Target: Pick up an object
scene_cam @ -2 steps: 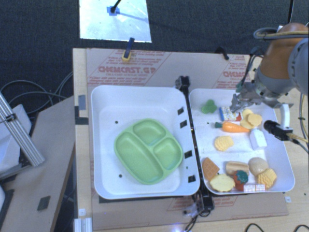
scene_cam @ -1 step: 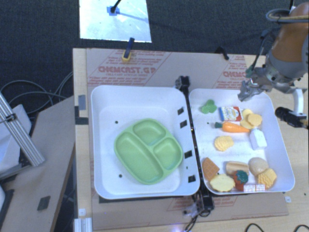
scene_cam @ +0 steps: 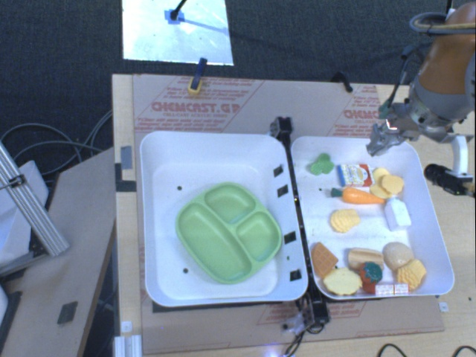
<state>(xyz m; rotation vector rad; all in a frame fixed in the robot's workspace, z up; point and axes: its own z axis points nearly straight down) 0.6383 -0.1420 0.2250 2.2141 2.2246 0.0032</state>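
Nearest us, toy food [scene_cam: 370, 262] crowds the right bin [scene_cam: 439, 270], the pieces overlapping and hard to separate. Farther back, the gripper [scene_cam: 381, 141] hangs over the bin's rim; we cannot tell its claw's state.

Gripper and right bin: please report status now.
Gripper above right bin's far edge, holding nothing. Toy foods untouched; orange carrot nearest. Path clear.

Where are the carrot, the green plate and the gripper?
carrot [scene_cam: 362, 195], camera view, middle of its orange body
green plate [scene_cam: 228, 232], camera view, ridge between its compartments
gripper [scene_cam: 378, 144], camera view, its tip above the right bin's far edge
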